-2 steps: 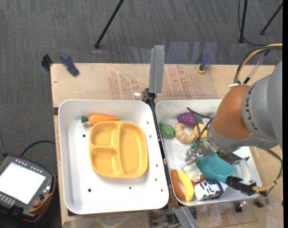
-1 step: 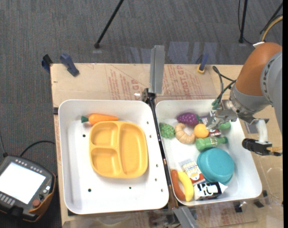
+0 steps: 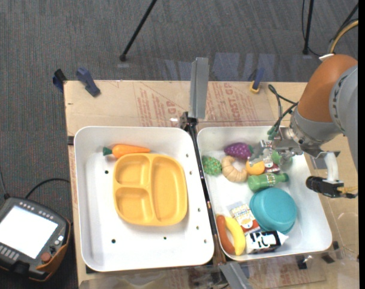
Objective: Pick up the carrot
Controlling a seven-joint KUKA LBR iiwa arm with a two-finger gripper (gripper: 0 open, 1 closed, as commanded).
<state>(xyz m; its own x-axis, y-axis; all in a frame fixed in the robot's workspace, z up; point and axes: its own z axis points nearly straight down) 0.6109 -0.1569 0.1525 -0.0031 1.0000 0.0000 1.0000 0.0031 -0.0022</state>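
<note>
I see the orange toy carrot with green top (image 3: 127, 150) lying at the left white bin's (image 3: 86, 221) twelve o'clock, while my claw (image 3: 272, 154), grip state unclear, hovers over the right bin's clutter, presumably mistargeted.

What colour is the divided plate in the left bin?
Yellow-orange plate, seen in the camera view.

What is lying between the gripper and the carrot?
In the camera view, between the gripper and the carrot lie purple grapes, a croissant, a green toy and the bins' divider.
</note>
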